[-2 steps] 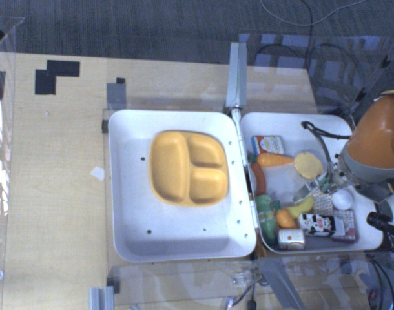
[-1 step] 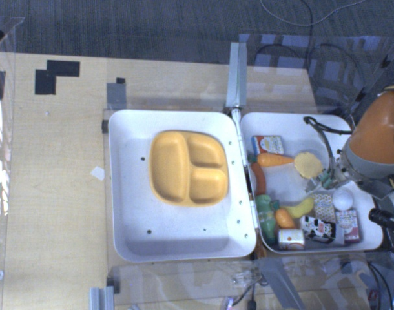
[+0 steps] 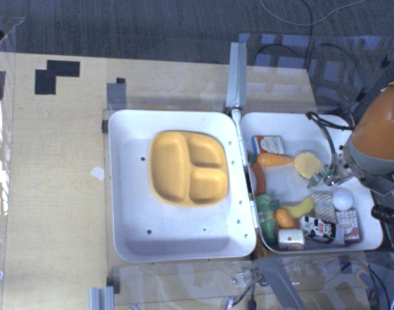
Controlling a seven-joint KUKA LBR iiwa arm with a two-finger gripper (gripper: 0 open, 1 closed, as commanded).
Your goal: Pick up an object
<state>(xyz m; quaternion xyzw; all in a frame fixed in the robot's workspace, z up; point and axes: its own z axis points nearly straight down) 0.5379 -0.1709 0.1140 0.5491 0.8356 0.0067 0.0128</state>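
My gripper (image 3: 325, 175) hangs low over the right bin (image 3: 294, 123), coming off the grey wrist with the orange band (image 3: 380, 134). It sits just right of a pale yellow round disc (image 3: 307, 165) and above a patterned packet (image 3: 323, 205). A white ball (image 3: 342, 200) lies just to its lower right. Other objects in this bin are a carrot (image 3: 274, 161), a small carton (image 3: 268, 144), a red-brown sausage (image 3: 259, 178), a banana (image 3: 301, 207), an orange (image 3: 284, 217), a green bottle (image 3: 267, 213), a can (image 3: 290, 238) and a cow-print box (image 3: 318, 228).
The left bin (image 3: 129, 192) holds a yellow divided tray (image 3: 188, 167). A metal divider (image 3: 236, 76) runs between the bins at the back. A pink packet (image 3: 349, 225) lies at the right bin's near right. Cables loop behind the arm.
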